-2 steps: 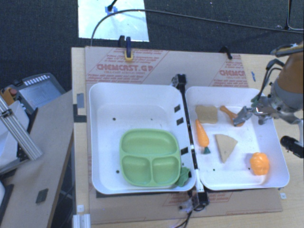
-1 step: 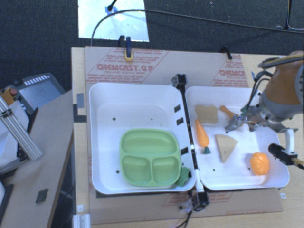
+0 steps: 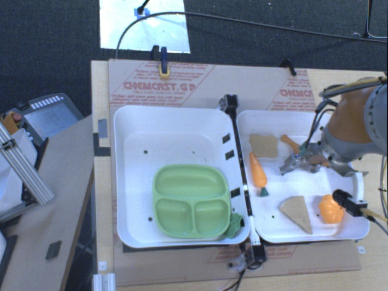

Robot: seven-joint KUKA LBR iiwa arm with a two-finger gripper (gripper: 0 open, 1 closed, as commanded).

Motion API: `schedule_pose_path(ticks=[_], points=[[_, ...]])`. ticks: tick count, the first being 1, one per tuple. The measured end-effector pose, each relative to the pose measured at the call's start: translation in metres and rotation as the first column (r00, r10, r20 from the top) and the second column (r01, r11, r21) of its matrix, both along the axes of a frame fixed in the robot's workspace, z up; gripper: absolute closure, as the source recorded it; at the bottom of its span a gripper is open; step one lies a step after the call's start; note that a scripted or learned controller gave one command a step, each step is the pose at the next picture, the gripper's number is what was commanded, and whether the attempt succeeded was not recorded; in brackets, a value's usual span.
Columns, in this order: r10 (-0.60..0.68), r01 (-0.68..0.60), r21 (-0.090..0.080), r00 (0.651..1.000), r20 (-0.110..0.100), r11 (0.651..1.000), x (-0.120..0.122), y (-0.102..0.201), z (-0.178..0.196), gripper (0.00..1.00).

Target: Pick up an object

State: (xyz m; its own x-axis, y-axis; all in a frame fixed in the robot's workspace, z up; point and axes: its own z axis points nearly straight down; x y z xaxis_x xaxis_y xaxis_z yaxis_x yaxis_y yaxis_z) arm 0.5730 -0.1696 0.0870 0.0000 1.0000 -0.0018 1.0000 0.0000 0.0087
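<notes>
In the right bin [image 3: 273, 235] lie an orange carrot [image 3: 259, 172] with a green tip near the left wall, a tan square slice [image 3: 264, 145] at the back, a tan wedge [image 3: 297, 213] at the front and an orange pepper-like piece [image 3: 330, 210] at the front right. A small orange stick [image 3: 289, 143] lies beside the square slice. My gripper [image 3: 297, 162] hangs low over the middle of the right bin, just right of the carrot and just in front of the orange stick. Nothing visibly sits in it.
The left bin [image 3: 139, 132] holds a green divided plate [image 3: 191, 200], with a small green piece [image 3: 235, 224] at its front right corner. The grey arm with its orange band [image 3: 354, 123] crosses the right bin's right side. A black clip [image 3: 230, 102] sits where the bins meet.
</notes>
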Motion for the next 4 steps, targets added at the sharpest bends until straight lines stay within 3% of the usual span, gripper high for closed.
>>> schedule_pose_path(ticks=[1,4], points=[[0.001,-0.001,0.0,1.0,-0.005,1.0,-0.001,0.0,0.008,1.0],[0.005,-0.005,0.001,1.0,-0.005,1.0,0.012,-0.004,0.151,1.0]])
